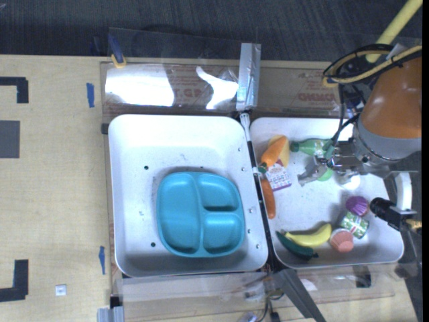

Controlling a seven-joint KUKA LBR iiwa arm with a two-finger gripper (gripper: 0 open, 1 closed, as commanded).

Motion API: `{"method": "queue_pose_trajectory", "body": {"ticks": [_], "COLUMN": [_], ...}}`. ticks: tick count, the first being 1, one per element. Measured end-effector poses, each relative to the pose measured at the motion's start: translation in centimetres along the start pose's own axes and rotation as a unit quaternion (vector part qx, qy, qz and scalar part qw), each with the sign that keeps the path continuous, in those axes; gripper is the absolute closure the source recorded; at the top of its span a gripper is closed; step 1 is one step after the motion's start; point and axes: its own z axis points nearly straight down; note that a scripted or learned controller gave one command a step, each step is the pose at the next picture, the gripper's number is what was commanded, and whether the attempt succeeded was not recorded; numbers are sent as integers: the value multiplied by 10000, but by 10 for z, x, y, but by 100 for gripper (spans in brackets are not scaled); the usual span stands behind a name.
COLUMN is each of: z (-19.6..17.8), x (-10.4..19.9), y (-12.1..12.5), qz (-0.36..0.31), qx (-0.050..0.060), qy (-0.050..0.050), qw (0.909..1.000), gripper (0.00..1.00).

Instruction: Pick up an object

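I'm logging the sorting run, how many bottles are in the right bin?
2. A green bottle lies near the back of the right bin, beside the hand; a purple-capped bottle lies near the front right. The arm may hide more.

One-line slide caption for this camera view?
End effector low over the right bin near a green bottle; blue tray in the left bin.

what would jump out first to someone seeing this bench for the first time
The bright blue divided plate in the left bin grabs the eye first. Next comes the clutter in the right bin: a banana near its front edge, an orange carrot-like piece by the divider, and the arm's claw hovering near a green bottle.
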Motion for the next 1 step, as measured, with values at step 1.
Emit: {"method": "queue_pose_trajectory", "body": {"ticks": [1], "z": [29], "x": [-57], "y": [78], "qz": [-690], "qx": [-16], "qy": [-16], "qw": [9976], "gripper": [0]}}
